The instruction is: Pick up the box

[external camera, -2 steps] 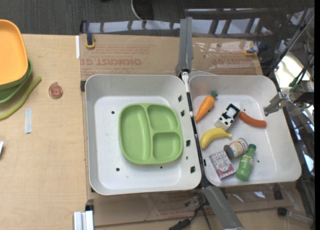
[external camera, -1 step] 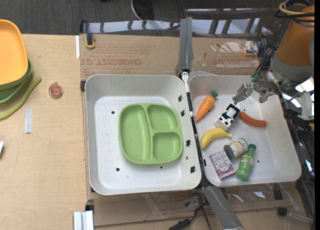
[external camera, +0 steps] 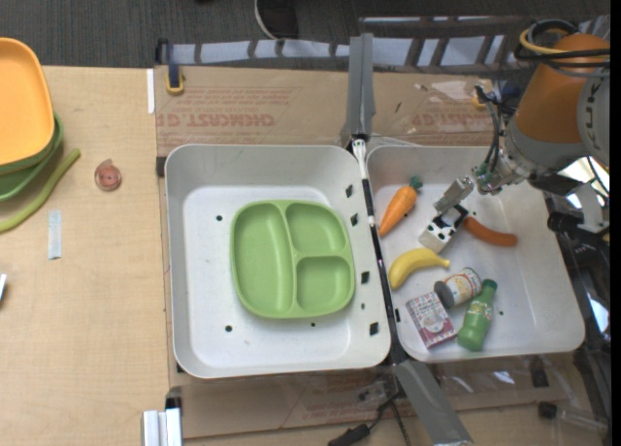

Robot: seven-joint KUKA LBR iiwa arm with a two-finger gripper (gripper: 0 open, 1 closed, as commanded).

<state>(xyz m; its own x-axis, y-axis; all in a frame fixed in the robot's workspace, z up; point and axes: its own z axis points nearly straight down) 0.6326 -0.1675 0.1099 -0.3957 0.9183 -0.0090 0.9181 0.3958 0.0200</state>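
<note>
A small pink and white box (external camera: 429, 320) lies flat near the front edge of the right bin (external camera: 543, 323). The yellow banana (external camera: 417, 264) is just behind it, and a can (external camera: 457, 289) and a green bottle (external camera: 477, 315) are to its right. My gripper (external camera: 449, 204) reaches in from the right and hangs over the middle of this bin, well behind the pink box. Right below its tip sits a small black-and-white carton (external camera: 438, 232). I cannot tell whether the gripper touches the carton.
A carrot (external camera: 397, 208) lies by the right bin's left wall and an orange-red piece (external camera: 490, 233) to the right of the carton. The left bin (external camera: 194, 270) holds a green divided plate (external camera: 292, 259). Stacked orange and green plates (external camera: 21, 114) rest on the bench at far left.
</note>
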